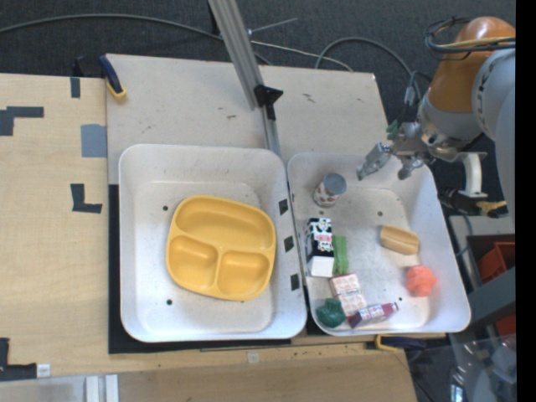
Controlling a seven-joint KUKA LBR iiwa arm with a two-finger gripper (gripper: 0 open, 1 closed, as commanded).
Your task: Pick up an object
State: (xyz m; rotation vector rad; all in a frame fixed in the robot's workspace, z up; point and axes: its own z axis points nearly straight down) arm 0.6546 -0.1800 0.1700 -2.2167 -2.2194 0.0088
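Two white bins sit on the desk; the right bin (444,249) holds the objects. Jaws (387,162) hang spread and empty above its far edge, just beyond the small can (330,188). Approach stage: next, descend over one object.

Camera placement: one fixed overhead view, angled down.

The single camera sits above the bench (209,90) and looks down at a slant, far enough back to take in both white bins whole: the left bin (138,249) and the right bin (444,249) side by side at mid-frame. Dark floor lies along the top edge. The arm (469,74) enters from the right of the frame. A wooden board (50,249) fills the left side.
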